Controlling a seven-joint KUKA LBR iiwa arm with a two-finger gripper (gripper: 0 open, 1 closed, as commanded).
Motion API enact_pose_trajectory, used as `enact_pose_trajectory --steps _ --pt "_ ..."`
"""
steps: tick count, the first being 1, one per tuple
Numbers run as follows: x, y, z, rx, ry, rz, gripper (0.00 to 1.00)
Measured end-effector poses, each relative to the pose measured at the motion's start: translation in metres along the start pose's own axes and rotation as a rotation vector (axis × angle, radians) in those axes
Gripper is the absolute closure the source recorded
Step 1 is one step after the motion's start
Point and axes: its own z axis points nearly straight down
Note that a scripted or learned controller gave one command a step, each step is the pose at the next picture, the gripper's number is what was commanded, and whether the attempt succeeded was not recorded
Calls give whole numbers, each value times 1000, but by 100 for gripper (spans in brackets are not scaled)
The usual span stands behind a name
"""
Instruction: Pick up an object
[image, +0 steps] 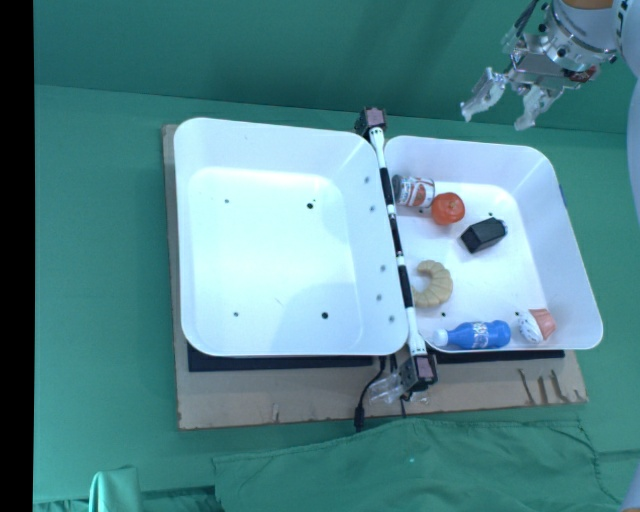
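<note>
Two shallow white plastic bins sit side by side on a flat sheet of brown cardboard (300, 408), which lies on a green cloth-covered bench. The left bin (200, 150) has smooth glossy walls, rounded corners and a few small dark specks on its floor. The right bin (560, 200) has the same moulded shape and holds all the loose objects.

Against its left wall lies a small can (413, 191) on its side, cylindrical, with a red and white label. Just beside it, to the right, is a round red-orange tomato (447, 208) with a smooth skin. Near that, further right, rests a small black block (483, 234), boxy and matte, set at a slant. Lower down, near the left wall, is a tan croissant (433, 284), curved in a crescent with a ridged surface. Along the near wall lies a blue bottle (474, 335) on its side, with a white cap pointing left. At the near right corner is a small white and orange object (535, 324); its kind I cannot tell.

The gripper (503, 108) hangs above the far edge of the right bin, well apart from every object. Its metallic fingers are spread apart with nothing between them.
</note>
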Motion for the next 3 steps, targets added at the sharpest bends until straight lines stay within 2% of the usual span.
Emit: enact_pose_trajectory --steps 1,2,3 --pt "0 0 0 0 0 0 0" --pt "-7 -4 44 4 -1 1 0" --pt "-2 -3 89 4 0 -1 0"
